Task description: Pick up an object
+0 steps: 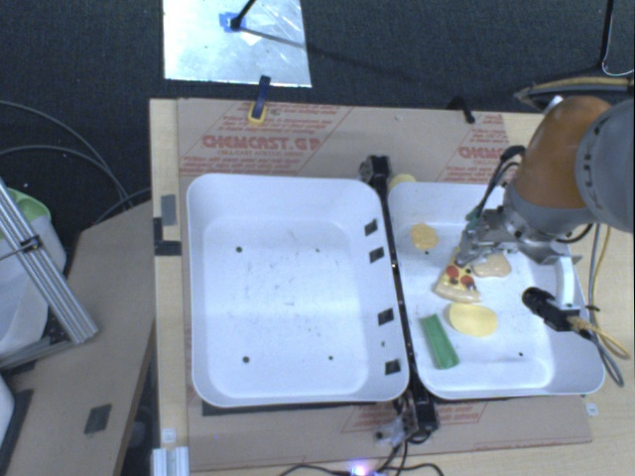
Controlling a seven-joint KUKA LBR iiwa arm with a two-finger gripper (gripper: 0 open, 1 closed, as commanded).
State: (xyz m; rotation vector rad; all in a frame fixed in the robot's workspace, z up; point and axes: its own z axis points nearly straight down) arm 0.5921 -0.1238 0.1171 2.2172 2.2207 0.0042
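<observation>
Shiny metal sheet (236, 28) on dark carpet (446, 28) at top; red-lettered cardboard (417, 137) just below; aluminium bar (45, 276) slanting at far left.

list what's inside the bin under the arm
A pizza slice, yellow disc, green stick, small yellow piece and a pale piece partly covered by the gripper; anything beneath the arm is hidden.

The bench (165, 345) is a pale tan board filling the middle of the frame. A sheet of brown cardboard (298, 139) with red lettering lies flat on it, covering nearly all of it. Two shallow white bins sit side by side on the cardboard, the left bin (288, 201) at centre frame and the right bin (531, 370) toward the right, their inner rims meeting. A yellow-and-blue clamp (259, 107) grips the upper edge, and a small black clip (464, 113) sits further right along it.
</observation>
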